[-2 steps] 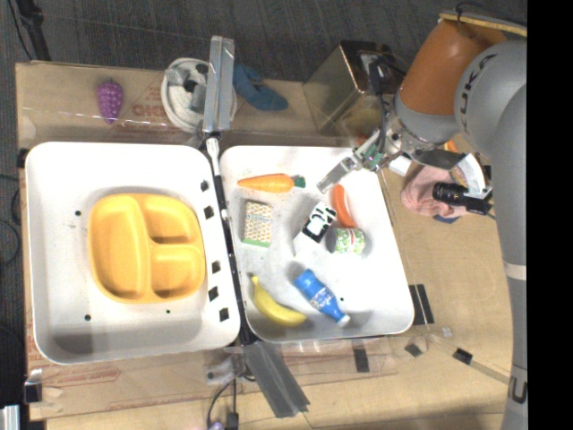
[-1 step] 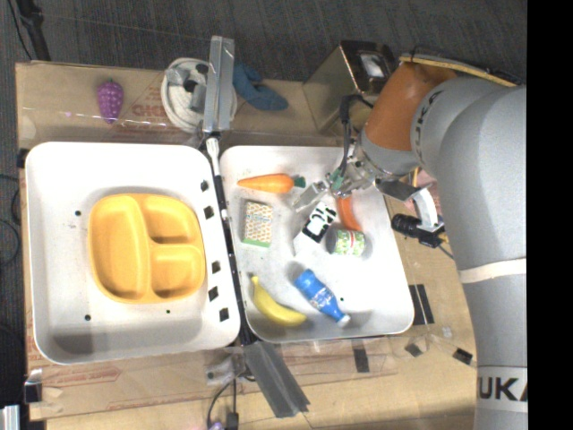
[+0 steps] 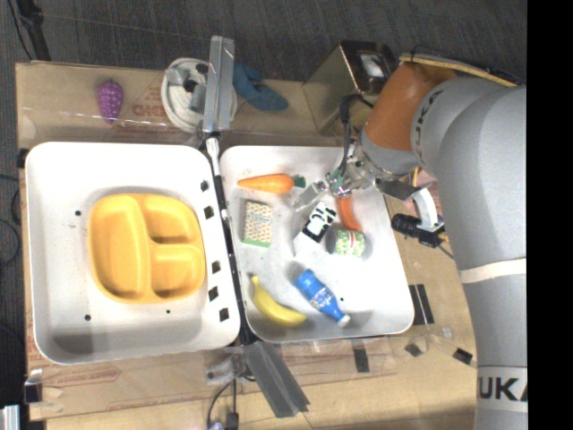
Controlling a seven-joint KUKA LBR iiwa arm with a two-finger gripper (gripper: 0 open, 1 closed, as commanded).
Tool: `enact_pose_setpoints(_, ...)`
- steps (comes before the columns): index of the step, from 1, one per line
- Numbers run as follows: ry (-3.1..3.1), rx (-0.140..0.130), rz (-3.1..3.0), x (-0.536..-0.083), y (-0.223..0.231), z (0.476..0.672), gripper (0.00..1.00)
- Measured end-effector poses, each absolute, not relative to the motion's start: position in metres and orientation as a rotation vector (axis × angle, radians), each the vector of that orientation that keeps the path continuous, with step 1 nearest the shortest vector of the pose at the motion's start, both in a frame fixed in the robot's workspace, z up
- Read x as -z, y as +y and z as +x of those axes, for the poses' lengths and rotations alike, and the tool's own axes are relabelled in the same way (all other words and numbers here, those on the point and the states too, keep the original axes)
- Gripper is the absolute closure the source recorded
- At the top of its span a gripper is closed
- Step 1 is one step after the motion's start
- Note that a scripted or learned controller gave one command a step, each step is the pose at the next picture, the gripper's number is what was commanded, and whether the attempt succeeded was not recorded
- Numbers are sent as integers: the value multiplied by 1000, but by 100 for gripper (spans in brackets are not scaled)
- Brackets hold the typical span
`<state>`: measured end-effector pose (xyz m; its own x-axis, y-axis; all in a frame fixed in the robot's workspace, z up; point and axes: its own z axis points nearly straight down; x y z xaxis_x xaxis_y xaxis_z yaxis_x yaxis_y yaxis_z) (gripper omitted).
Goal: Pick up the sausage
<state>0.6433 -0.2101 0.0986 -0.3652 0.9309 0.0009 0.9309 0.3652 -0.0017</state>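
The sausage [image 3: 347,213], a short orange-red piece, lies in the right bin [image 3: 394,294] near its right wall, just above a green and white round object [image 3: 347,243]. My gripper [image 3: 337,184] hangs over the upper middle of that bin, right above the sausage's upper end. The grey wrist with its orange band [image 3: 394,115] hides its base. Nothing shows as lifted off the bin floor.
In the right bin lie a carrot [image 3: 265,184], a patterned square pad [image 3: 258,223], a black and white object [image 3: 315,224], a blue bottle [image 3: 320,296] and a banana [image 3: 273,307]. The left bin [image 3: 54,177] holds a yellow divided tray [image 3: 148,245].
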Motion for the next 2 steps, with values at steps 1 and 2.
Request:
enact_pose_setpoints(1,-2553,0,-1833,-185,-211,649,0)
enact_pose_setpoints(2,-2518,-2,-1878,-92,-208,648,0)
